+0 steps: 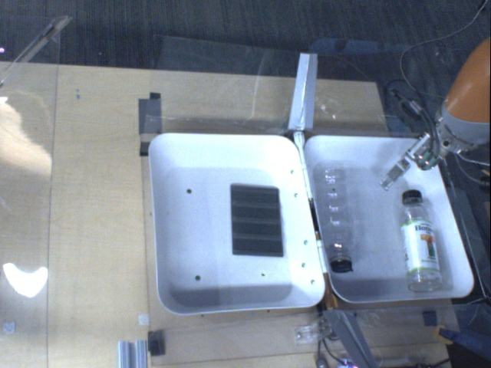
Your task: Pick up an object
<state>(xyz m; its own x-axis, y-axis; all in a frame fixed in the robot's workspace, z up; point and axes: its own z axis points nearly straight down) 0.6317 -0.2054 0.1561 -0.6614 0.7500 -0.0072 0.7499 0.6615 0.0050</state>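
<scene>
The gripper point(402, 167), jaw state impossible to tell, hangs above the right bin point(360, 148), just up-left of a clear bottle point(420, 242) lying lengthwise toward the near rim.

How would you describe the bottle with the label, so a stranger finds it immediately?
Look in the right white bin. Near its right wall lies a clear bottle with a black cap and a white label. The other clear bottle, by the left wall, has no label.
</scene>
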